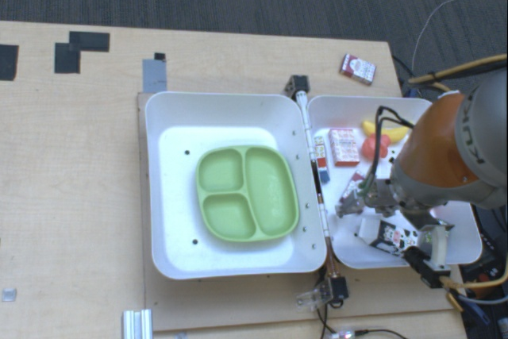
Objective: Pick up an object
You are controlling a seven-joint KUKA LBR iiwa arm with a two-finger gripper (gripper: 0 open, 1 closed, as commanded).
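Observation:
My gripper [351, 201] is down in the right bin [341, 250], near its left wall, under the grey and orange arm [444, 155]. Beside it lie a red and white packet [344, 145], a yellow item [375, 127] and a red-orange item [375, 147] toward the bin's far side. A thin pen-like item [320, 159] rests along the left wall. A black and white object [390, 235] lies just right of the gripper at the near side. The arm hides much of the bin's right half.
The left bin [163, 194] holds a green divided plate [246, 193]. A small red box [358, 69] lies on the wooden bench beyond the right bin. Black tape patches [79, 50] mark the bench at the far left. Cables run along the near edge.

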